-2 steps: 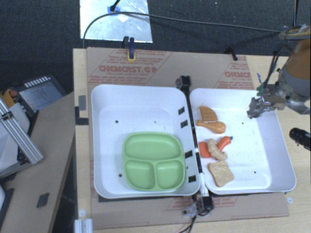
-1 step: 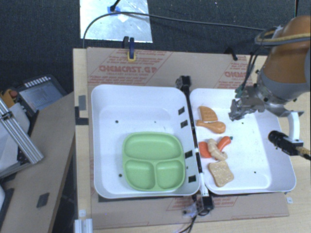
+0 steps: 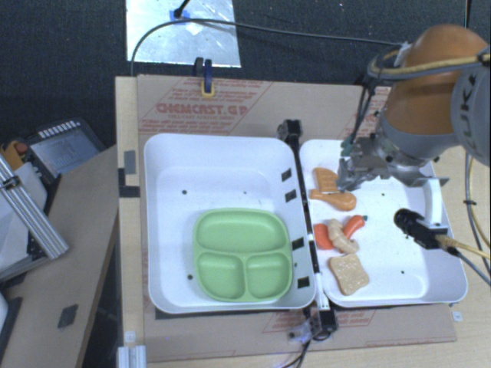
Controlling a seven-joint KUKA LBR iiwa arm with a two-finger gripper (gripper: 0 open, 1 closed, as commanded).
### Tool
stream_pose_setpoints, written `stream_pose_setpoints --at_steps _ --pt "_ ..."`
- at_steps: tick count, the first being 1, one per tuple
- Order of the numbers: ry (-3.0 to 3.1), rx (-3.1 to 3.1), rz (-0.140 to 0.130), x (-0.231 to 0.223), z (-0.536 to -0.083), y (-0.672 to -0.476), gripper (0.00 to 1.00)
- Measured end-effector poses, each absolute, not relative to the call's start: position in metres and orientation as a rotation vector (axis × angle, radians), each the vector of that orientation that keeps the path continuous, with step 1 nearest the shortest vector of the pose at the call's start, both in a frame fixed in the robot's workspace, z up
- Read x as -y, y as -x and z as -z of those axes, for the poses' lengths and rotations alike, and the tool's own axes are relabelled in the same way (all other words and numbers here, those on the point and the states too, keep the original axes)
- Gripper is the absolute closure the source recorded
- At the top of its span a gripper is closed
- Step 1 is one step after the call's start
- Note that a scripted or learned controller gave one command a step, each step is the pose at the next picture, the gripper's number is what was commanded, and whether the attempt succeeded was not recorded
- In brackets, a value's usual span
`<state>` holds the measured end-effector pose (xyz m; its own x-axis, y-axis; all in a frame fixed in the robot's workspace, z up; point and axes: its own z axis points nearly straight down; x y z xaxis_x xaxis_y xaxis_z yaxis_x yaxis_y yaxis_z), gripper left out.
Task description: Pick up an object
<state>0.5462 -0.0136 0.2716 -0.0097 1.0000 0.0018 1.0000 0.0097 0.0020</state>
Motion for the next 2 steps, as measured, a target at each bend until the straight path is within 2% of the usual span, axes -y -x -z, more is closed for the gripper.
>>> stream_pose_setpoints --at_steps 2 --pt "-2.211 -2.234 -0.003 -0.099 -0.247 -0.528 1.0"
